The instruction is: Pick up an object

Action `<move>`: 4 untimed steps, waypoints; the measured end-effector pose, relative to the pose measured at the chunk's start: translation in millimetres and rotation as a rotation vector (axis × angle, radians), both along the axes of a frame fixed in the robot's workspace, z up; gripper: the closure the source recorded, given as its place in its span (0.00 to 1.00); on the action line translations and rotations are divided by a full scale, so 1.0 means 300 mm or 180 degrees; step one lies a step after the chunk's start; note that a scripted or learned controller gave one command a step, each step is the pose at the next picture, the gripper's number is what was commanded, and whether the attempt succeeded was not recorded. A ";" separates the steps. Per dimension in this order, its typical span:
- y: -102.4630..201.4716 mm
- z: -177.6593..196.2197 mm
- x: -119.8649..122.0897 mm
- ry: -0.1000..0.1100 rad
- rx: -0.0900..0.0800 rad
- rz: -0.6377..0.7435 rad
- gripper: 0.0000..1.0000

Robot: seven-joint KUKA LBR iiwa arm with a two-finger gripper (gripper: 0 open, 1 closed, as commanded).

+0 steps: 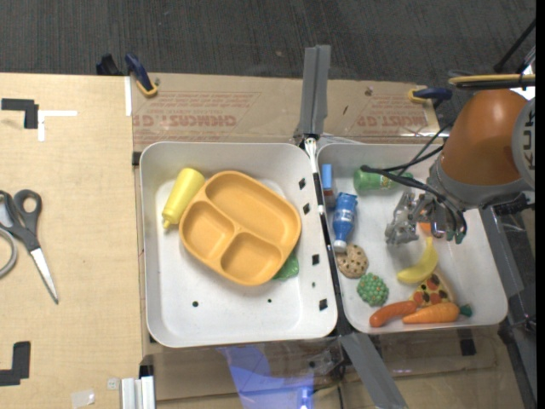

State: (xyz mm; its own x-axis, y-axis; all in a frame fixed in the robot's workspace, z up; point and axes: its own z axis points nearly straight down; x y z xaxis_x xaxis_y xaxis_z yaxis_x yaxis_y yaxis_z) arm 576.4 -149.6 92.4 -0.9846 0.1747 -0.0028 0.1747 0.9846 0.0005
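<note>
Camera view: scissors [30,237] lie on the worktop [68,186]; the left bin [230,326] holds a yellow bottle [181,196] and orange divided plate [240,227]. In the right bin [477,313], the hand [409,224], grip state unclear, hovers just above-left of a banana [423,264] lying diagonally.

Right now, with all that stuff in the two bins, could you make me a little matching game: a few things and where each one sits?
Things:
1. yellow bottle
2. banana
3. cookie
4. carrot

Places:
A. right bin, near its front edge
B. left bin, beside the orange tray
C. right bin, just below the claw
D. right bin, below the blue bottle

Pairs: 1-B, 2-C, 3-D, 4-A
</note>
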 end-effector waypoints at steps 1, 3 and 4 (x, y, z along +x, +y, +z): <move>-0.244 0.379 0.013 -0.0011 -0.0007 -0.0144 1.00; -0.240 -0.005 0.040 0.0030 0.0004 -0.0680 0.00; -0.099 0.007 0.257 -0.0011 0.0000 -0.0636 0.00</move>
State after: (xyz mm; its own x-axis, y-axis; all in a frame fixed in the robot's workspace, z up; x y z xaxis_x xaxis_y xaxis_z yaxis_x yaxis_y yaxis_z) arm 653.6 -179.4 94.5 -0.9303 0.3667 -0.0061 0.3667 0.9303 0.0015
